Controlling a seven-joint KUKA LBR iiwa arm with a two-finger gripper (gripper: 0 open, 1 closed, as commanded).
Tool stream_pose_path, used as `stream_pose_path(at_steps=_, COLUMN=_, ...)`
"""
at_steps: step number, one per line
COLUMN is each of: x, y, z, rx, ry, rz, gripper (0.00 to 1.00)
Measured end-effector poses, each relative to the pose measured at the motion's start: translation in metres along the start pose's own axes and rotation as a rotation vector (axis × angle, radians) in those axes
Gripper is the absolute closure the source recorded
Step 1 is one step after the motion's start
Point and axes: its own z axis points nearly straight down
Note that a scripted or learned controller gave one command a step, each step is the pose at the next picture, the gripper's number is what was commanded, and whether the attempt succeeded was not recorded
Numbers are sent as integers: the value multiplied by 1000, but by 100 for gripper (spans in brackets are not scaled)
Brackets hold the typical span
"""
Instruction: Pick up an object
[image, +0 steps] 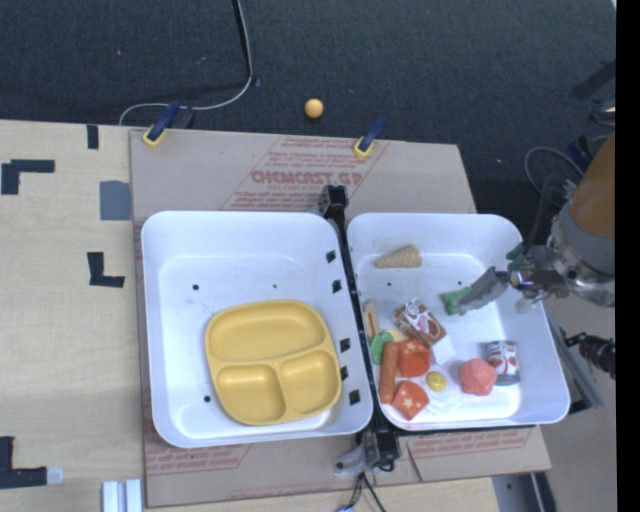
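Camera view: end effector (458, 300) hovers over the right bin (540, 400); its opening and grasp cannot be told.

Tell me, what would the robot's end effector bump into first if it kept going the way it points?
The end effector points left and a little downward. Straight ahead, it would probably meet the small red-and-white packet first, though height above the bin is hard to judge from this slanted view.

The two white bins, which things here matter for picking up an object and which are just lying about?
Job in hand:
end effector, over the right bin
toy pieces there: tan wedge, pink lump, small can, red block

Lying about:
yellow divided plate in the left bin
orange ball on the dark floor
clamps on the cardboard
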Motion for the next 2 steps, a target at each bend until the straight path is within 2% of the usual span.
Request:
stream_pose_path(at_steps=1, x=39, y=25, z=139, rx=12, ry=4, rz=-3, gripper=0)
stream_pose_path(at_steps=2, x=37, y=4, z=168, rx=-2, ry=0, rz=1, gripper=0)
